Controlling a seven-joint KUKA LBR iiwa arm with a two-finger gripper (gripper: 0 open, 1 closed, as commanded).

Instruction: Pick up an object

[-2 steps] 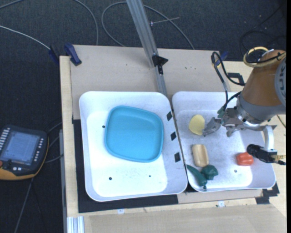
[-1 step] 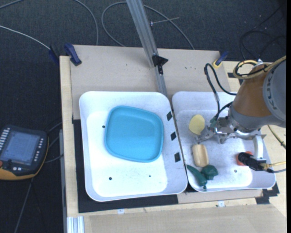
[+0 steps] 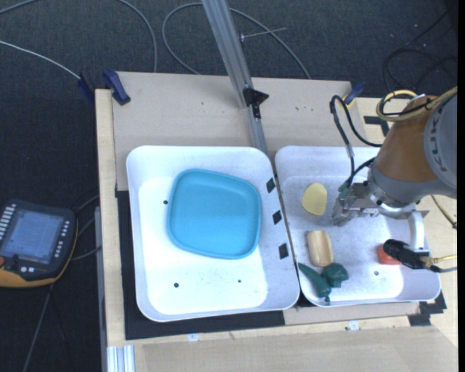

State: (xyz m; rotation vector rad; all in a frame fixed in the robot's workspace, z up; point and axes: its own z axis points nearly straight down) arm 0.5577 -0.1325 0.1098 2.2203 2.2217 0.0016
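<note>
we look down at a slant on a bench holding two shallow white bins side by side. the grey arm, with its orange band, reaches in from the right, and its gripper hangs over the right bin. from this angle we cannot tell how the gripper is set, and we see nothing held in it.

just to the left of the gripper, slightly above it in the view, lies a pale yellow rounded object. below the gripper and a little to its left lies a tan oblong object. further below, near the bin's front edge, sits a dark green object. to the gripper's right and lower down, beside the arm's wrist, is a small orange-red object, touching a black part.

well to the left of the gripper is the left bin, with a light blue square plate lying flat in it. beyond the bench, far to the left of the gripper, a handheld control pendant rests on the dark floor, and cables loop behind the bench.
</note>
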